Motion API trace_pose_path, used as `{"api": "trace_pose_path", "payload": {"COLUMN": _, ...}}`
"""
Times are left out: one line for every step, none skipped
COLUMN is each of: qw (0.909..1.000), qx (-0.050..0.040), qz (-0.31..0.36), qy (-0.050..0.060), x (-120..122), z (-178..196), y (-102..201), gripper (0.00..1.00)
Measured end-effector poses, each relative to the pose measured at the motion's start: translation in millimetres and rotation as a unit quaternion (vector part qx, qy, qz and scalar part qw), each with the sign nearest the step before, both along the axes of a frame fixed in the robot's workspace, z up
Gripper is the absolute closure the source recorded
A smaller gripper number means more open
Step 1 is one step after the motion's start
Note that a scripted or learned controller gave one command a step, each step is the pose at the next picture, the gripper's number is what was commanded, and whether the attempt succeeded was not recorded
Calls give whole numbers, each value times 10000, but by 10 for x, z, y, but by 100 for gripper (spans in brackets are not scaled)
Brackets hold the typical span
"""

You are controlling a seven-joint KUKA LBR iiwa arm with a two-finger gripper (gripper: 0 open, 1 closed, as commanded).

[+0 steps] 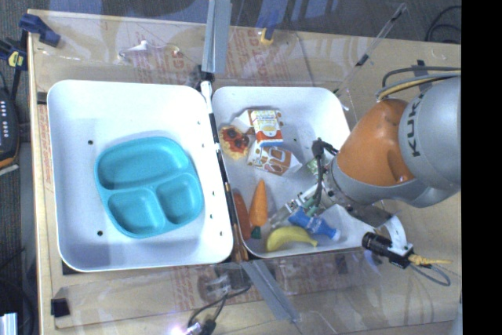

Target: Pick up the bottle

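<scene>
Gripper [308,205] low in right bin [333,102], touching blue bottle [316,227], finger spread indiscernible

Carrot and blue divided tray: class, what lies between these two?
Between the carrot and the blue divided tray, the camera view shows the bins' adjoining white walls and a reddish item at the wall.

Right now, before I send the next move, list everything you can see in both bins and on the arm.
Divided plate: one, teal, left bin.
Snack packet: one, white and orange, back of the right bin.
Pizza slice toy: one, red and brown, beside the packet.
Carrot: one, orange, middle of the right bin.
Banana: one, yellow, front edge of the right bin.
Bottle: one, blue, just behind the banana.
Gripper: one, metal, low over the bottle.
Arm: one, grey with orange band, reaching in from the right.
</scene>
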State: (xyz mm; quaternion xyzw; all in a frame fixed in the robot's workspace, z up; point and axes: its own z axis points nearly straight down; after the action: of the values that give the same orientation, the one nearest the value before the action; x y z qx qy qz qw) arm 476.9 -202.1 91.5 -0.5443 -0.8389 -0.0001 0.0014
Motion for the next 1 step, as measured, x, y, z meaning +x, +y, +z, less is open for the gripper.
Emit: {"api": "trace_pose_path", "payload": {"qw": 10000, "qx": 5, "qz": 22, "qy": -13, "x": 21, "z": 115, "y": 2, "gripper": 100}}
